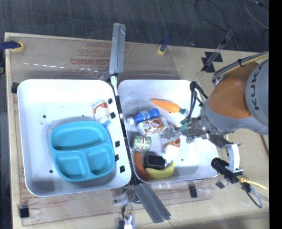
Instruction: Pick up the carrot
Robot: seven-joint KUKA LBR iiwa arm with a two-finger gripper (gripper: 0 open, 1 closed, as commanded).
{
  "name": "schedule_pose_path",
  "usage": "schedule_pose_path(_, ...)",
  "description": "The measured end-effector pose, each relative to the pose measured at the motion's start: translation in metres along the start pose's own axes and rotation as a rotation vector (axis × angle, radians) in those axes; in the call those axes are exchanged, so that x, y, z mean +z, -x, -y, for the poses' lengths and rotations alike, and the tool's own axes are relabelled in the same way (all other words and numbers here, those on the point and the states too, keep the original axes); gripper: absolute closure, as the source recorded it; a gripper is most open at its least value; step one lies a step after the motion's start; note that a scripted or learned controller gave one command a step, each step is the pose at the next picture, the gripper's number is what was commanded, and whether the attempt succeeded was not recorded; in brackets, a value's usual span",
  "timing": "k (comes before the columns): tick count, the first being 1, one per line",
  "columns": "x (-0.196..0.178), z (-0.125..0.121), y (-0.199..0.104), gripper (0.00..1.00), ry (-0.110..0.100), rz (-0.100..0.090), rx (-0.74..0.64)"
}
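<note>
From above, the carrot (165, 105) lies at the back of the right bin (131, 92), free of the gripper (172, 133), which hangs low over the middle of that bin among small packages; whether it is open or closed cannot be told. Just left of the carrot lies a blue bottle (146, 115), and in front of that a red-and-white packet (152, 126) and a small can (142, 142), their print too small to read. A banana (159, 171) lies along the front wall. The left bin (41, 99) holds a blue divided tray (82, 150) and a small carton (101, 112). Faint red lettering on the bench (91, 61) is unreadable.
</note>
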State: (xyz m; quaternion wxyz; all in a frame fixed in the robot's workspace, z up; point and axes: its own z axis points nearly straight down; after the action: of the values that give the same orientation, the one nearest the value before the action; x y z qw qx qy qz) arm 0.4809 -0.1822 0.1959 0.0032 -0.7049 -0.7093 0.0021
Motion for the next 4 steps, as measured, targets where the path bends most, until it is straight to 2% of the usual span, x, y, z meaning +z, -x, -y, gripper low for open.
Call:
schedule_pose_path(1,-0.042,-0.106,0.029,0.00,0.003,0.001,0.070)
schedule_pose_path(2,0.106,-0.160,0.008,0.00,0.003,0.001,0.025)
schedule_pose_path(3,0.105,-0.175,0.022,0.00,-0.013,-0.008,-0.046)
schedule_pose_path(4,0.056,-0.149,-0.007,0.00,0.002,0.000,-0.070)
